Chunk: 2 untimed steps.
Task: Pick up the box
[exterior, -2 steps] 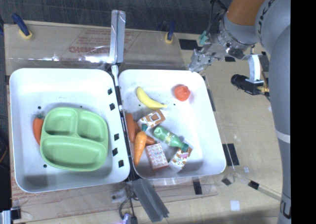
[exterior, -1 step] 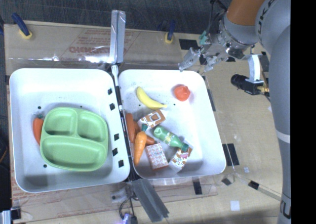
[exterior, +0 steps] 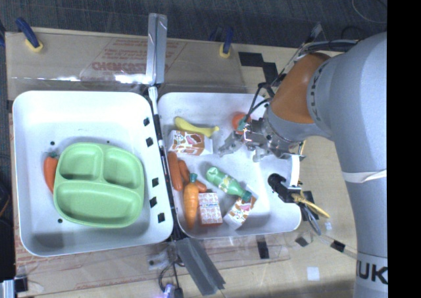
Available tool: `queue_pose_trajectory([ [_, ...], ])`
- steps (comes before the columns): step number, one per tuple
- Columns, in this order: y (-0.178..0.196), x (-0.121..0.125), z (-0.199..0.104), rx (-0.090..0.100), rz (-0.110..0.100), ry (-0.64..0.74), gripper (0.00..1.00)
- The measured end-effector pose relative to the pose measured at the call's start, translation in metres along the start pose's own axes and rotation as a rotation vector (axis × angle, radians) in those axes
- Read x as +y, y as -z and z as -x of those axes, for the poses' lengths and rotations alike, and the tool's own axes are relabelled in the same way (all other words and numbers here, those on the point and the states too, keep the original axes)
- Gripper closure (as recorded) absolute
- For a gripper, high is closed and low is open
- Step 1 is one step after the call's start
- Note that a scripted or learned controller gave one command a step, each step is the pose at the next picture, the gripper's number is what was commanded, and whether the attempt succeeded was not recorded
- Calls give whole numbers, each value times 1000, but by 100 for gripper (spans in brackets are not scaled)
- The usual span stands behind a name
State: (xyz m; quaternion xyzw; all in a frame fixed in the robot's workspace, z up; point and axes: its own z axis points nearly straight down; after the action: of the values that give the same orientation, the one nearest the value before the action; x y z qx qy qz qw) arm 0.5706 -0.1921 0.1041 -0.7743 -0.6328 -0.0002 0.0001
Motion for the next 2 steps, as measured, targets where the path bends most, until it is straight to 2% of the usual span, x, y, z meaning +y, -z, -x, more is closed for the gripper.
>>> queue_pose_trajectory([
  [1,-12,71,-18,0,-1,63,0],
  [2,-12,8,1,0,-3,269,0],
])
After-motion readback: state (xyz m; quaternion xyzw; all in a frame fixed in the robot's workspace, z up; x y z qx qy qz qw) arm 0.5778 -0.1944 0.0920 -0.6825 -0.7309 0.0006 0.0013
